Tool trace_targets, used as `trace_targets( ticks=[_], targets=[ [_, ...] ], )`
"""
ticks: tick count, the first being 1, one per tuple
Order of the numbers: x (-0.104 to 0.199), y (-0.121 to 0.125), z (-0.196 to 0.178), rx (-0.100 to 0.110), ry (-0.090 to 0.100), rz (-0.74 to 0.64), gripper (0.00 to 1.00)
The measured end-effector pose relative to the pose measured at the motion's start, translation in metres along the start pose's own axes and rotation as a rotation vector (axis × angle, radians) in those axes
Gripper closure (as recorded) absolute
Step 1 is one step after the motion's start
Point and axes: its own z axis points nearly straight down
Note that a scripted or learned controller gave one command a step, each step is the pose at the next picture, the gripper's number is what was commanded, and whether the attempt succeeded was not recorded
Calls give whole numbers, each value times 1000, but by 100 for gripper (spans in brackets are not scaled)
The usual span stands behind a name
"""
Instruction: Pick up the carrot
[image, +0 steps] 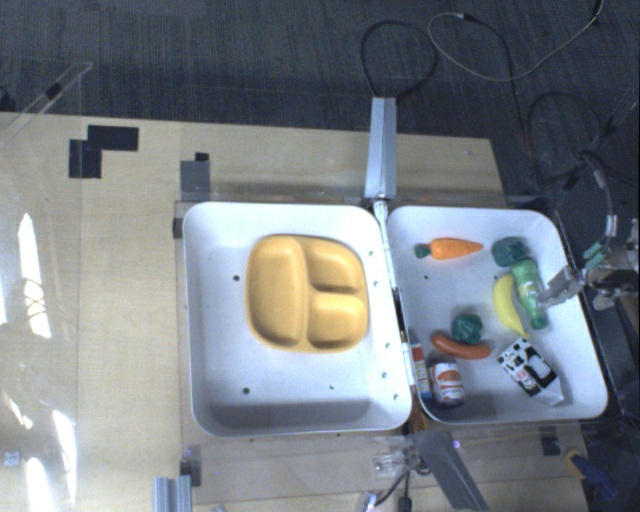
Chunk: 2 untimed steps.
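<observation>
My tool (560, 289) sits at the right bin's (590, 395) right edge, beside a green bottle (529, 291); I cannot tell how it is set. The carrot (455, 249), orange with a green stub, lies flat near the bin's far-left corner, well apart from it.

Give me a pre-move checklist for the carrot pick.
1. Orange carrot with green top lies in the right white bin, near its far wall: ok.
2. Carrot top side unobstructed, nothing on it: ok.
3. Nearest neighbour, teal lumpy toy, apart from the carrot: ok.
4. Claw over the carrot: not ok, it sits by the green bottle and yellow banana.
5. Claw finger state: cannot tell.
6. Yellow divided tray in the left white bin, out of the path: ok.
</observation>
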Motion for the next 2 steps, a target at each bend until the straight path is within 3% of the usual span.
trace_targets(
  ticks=[1,2],
  targets=[
    [26,77,51,-1,0,-89,0],
    [60,159,127,-3,0,-447,0]
  ],
)
